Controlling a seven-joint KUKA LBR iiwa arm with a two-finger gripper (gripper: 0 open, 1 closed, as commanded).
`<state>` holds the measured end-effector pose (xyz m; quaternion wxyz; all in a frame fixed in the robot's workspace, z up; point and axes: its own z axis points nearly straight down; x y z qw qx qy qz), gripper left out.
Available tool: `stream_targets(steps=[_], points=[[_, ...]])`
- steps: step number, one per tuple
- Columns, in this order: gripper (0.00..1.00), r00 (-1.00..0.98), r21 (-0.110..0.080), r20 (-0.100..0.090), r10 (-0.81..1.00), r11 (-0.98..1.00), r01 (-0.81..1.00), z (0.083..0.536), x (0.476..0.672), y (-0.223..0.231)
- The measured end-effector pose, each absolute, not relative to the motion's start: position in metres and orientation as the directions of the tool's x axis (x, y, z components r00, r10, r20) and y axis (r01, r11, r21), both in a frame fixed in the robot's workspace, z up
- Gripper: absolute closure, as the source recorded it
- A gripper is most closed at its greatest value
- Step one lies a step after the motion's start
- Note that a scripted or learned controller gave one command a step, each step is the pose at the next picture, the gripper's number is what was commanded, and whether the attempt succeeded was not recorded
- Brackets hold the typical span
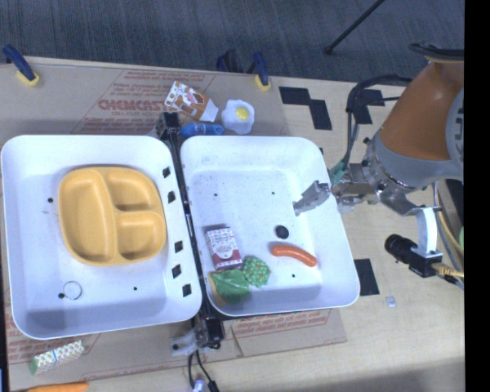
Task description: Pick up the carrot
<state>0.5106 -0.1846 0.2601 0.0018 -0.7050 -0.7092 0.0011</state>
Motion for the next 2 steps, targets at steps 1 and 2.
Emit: stream_targets(steps=[1, 2], points=[[0.00, 0.372, -0.007, 0.001, 0.928, -0.372, 0.928, 0.133, 0.475, -0.149], [0.00, 0.347, -0.005, 0.001, 0.938, -0.347, 0.938, 0.192, 0.506, -0.072]])
